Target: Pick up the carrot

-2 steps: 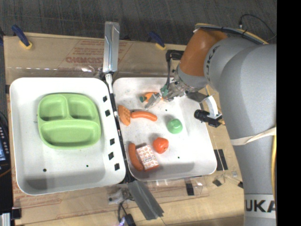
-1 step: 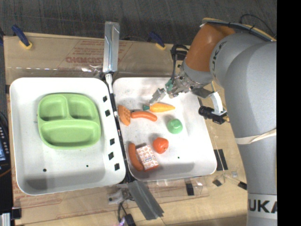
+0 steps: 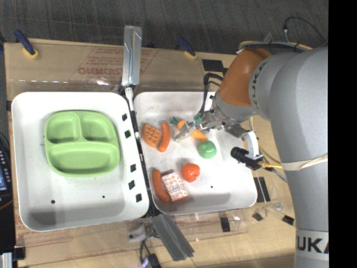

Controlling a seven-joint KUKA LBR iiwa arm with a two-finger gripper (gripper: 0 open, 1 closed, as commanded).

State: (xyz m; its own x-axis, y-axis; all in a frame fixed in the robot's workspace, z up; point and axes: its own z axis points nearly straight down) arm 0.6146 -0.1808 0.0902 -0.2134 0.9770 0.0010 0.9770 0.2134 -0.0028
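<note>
- over the right bin [image 3: 234, 197], the gripper [image 3: 188, 128] sits low at the carrot [image 3: 196, 133]; whether it grips or is released, i cannot tell.
- the carrot lies mid-bin, just above the green round toy [image 3: 207, 149], the waffle [image 3: 150, 133] to its left.
- likely light, stiff, slick plastic; best pinched across its thicker middle.

The gripper [image 3: 187, 128] covers most of the carrot [image 3: 198, 133], leaving an orange sliver at its four o'clock; finger position is too small to tell. The arm [image 3: 290, 110] runs off frame at three and six o'clock.
</note>
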